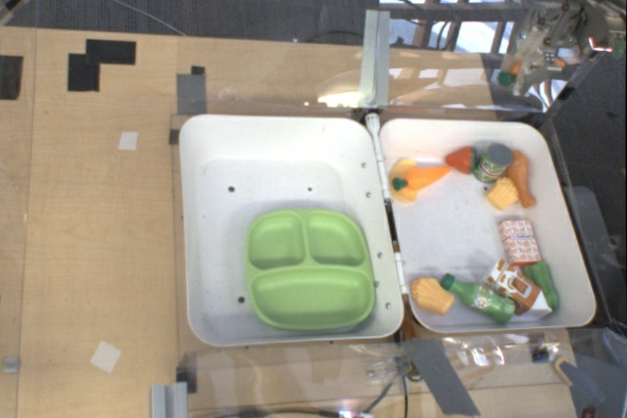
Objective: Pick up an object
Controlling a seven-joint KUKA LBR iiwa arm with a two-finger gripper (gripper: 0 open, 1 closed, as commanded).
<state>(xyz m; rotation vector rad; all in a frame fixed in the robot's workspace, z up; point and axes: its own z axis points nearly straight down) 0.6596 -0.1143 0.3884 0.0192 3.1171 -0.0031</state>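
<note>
Toys crowd the right bin; a green bottle lies at its six o'clock, likely light, stiff, slick, best pinched across its body. Gripper hovers beyond twelve o'clock; its grip state I cannot tell.

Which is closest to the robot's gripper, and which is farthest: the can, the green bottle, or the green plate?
The gripper is at the top right, above the right bin.
1. The can, at the top of the right bin, is nearest.
2. The green bottle, along the bottom of the right bin, comes next.
3. The green plate, in the left bin, is farthest.
</note>
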